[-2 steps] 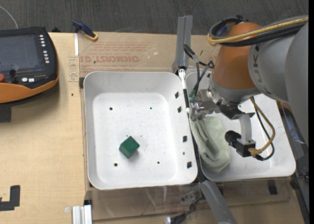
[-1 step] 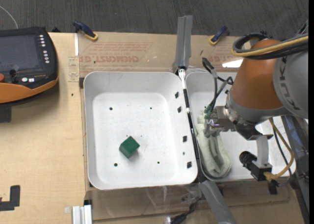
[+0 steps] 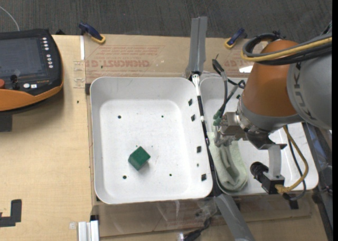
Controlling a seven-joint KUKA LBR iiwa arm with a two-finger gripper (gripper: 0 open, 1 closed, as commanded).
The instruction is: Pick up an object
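Gripper (image 3: 224, 135): lowered into the right bin (image 3: 296, 182) near its 9 o'clock wall, over a pale, soft-looking object (image 3: 232, 174); its opening cannot be told. Arm (image 3: 296, 92): grey with an orange band, reaching in from 3 o'clock, wrist angled down, cables looped around it. Left bin (image 3: 105, 129): shallow, white, smooth plastic with rounded corners. Green block (image 3: 139, 158): small, cube-like, matte, lying toward 7 o'clock in the left bin, well apart from the gripper. Bench (image 3: 42, 171): pale wood.
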